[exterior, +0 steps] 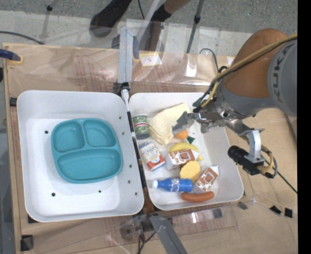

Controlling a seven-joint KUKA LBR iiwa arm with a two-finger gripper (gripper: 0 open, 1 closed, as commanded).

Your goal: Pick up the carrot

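In the right bin [234, 187] we see the end effector [186, 121] low over the pile, its grey tip just above the carrot [182, 135], a small orange piece lying between the pale yellow cloth [167, 121] and the little carton [183, 156]. We cannot tell whether its grip is released or clenched. The carrot looks unlifted to us, so grasp and raise remain.

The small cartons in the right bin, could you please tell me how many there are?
3. One carton lies by the bin's left wall, one in the middle, one near the front right corner. More may be hidden under the arm.
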